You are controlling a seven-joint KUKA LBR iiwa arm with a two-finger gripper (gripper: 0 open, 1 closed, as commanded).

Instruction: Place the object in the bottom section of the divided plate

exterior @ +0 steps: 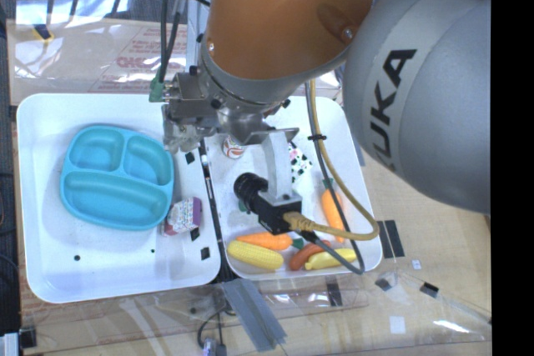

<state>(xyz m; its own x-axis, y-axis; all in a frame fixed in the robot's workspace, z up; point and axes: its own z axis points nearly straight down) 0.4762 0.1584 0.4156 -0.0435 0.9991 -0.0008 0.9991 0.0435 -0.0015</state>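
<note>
Plate [80,194] sits in left bin [50,263], its long near section bare. Purple packet [183,215] lies just right of the plate, probably the object, unplaced. Gripper [193,129] hangs over the bins' divider; open or closed, can't tell. Toy veg [259,250] is in right bin [342,147].

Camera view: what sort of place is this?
Probably a robot-manipulation lab bench: KUKA arm above, left bin with a blue divided plate, right bin of toy food.
</note>
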